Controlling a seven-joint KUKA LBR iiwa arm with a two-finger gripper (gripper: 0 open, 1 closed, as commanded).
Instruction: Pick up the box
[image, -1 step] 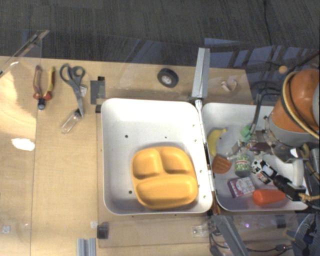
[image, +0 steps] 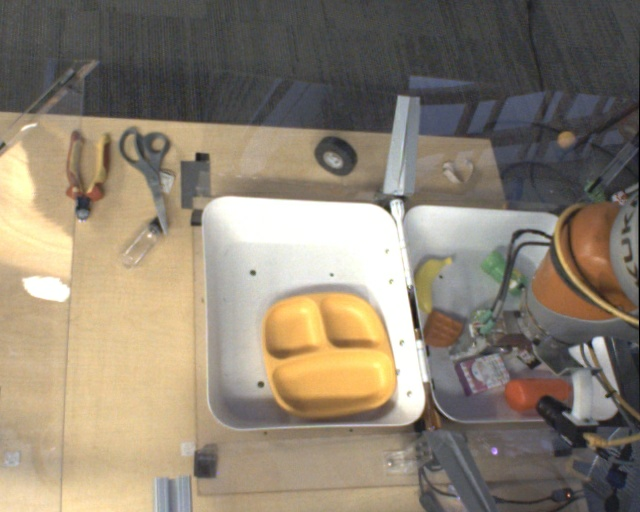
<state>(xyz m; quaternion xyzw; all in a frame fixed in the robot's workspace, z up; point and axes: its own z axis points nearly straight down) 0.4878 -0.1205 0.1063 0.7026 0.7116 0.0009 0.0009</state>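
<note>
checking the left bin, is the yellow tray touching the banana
Apart. The camera view shows the yellow tray in the left bin and the banana in the right bin, the bins' rims between them.

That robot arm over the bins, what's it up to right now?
The arm reaches from the right into the right bin, over a clutter of a banana, a brown block, a purple box and an orange-red item. The left bin holds a yellow compartment tray.

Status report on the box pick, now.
Gripper low in right bin, jaws hidden. Box lies flat just below it, not held. Banana, brown block, orange item crowd close.
</note>
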